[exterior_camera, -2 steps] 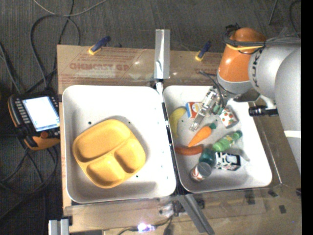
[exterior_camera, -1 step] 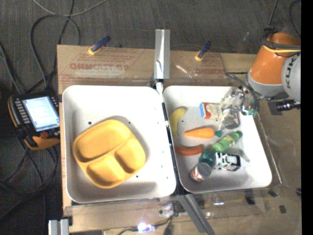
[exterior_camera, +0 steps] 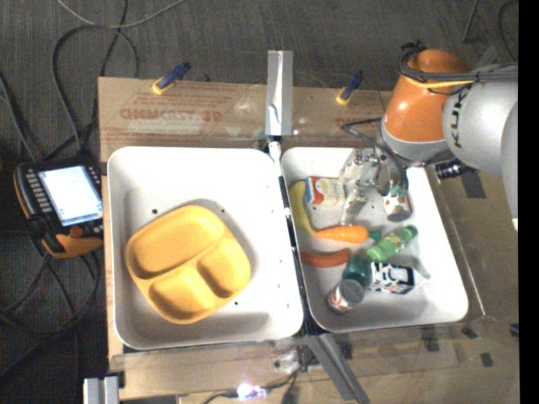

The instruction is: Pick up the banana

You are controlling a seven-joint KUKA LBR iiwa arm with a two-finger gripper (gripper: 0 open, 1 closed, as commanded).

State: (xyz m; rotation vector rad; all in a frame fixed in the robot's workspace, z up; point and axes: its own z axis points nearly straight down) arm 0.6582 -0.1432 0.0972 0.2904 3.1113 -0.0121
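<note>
on the bench, two shallow white bins side by side, glossy plastic with rounded corners.

left bin [exterior_camera: 126,310]: holds one yellow tray [exterior_camera: 189,262], smooth, three compartments, rounded square shape, set at a slant near the middle. bare white floor shows all round it, widest along the far edge and the near right corner.

right bin [exterior_camera: 446,293]: crowded. banana [exterior_camera: 298,206], yellow and curved, lies lengthwise along the left wall, just beside the divider between the bins, at the far half. a small carton [exterior_camera: 325,192] with a red and white print lies just right of it. below these, an orange carrot [exterior_camera: 341,235] lies crosswise, and a reddish sausage-shaped piece [exterior_camera: 323,258] lies beneath it. a green bottle [exterior_camera: 389,246], a tin can [exterior_camera: 345,295] on its side and a black-and-white carton [exterior_camera: 392,278] cluster toward the near right. open floor remains along the near edge and the right wall.

gripper [exterior_camera: 368,183]: metallic, hanging over the far middle of the right bin, right of the small carton and apart from the banana; cannot tell how it is set, and nothing is seen in its grasp. the grey arm [exterior_camera: 484,116] with its orange band enters from the right.
</note>
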